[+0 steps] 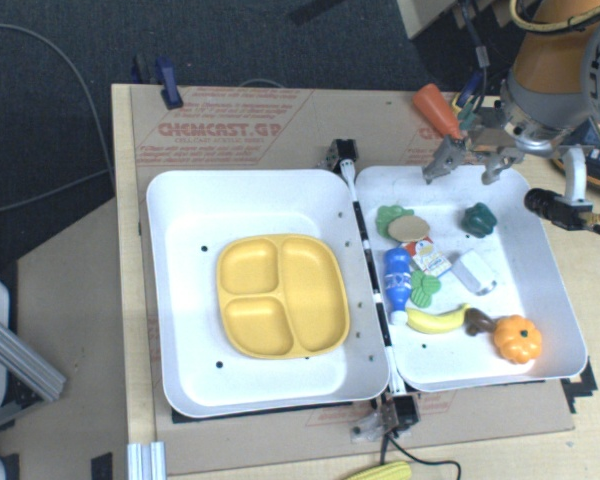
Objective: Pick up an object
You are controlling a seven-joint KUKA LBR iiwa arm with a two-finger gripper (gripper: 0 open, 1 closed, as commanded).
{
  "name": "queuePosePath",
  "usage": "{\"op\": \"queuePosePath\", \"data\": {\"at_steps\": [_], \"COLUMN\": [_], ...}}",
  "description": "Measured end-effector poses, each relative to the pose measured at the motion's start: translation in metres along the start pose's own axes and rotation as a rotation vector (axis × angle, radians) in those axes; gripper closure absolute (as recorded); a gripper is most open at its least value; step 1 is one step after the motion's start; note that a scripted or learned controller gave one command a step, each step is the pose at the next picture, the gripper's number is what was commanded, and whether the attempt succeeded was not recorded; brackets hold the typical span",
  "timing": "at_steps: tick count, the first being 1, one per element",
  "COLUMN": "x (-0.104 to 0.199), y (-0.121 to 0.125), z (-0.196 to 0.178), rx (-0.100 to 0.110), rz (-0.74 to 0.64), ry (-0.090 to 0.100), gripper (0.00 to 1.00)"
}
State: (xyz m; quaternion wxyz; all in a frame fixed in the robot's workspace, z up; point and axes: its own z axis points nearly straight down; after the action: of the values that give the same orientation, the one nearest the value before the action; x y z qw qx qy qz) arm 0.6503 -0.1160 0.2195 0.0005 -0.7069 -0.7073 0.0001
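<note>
My gripper point(467, 167) hangs open over the back rim of the right bin point(555, 298), nothing between its fingers. Below it in that bin lie several small objects. A dark green piece point(479, 219) sits nearest the gripper, slightly right. A green leafy toy point(391, 215) and a tan round piece point(410, 229) lie at the left. A blue bottle point(397, 283), a small printed packet point(431, 260) and a white block point(475, 272) fill the middle. A yellow banana point(436, 320), a brown piece point(478, 321) and an orange pumpkin point(518, 339) lie near the front.
The left bin point(180, 268) holds a yellow divided plate point(280, 295). An orange-handled tool point(437, 111) lies on the bench behind the right bin. A blue clamp point(166, 81) sits at the back left. A black fitting point(552, 206) juts in at the right bin's right rim.
</note>
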Motion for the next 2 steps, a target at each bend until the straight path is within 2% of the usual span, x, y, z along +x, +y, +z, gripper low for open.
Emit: {"op": "queuePosePath", "data": {"at_steps": [1,2], "x": [0.021,0.018], "y": [-0.037,-0.098], "z": [0.081,0.119], "rx": [0.003,0.001], "rz": [0.001,0.002], "ry": [0.000,0.000], "gripper": [0.00,0.00]}}
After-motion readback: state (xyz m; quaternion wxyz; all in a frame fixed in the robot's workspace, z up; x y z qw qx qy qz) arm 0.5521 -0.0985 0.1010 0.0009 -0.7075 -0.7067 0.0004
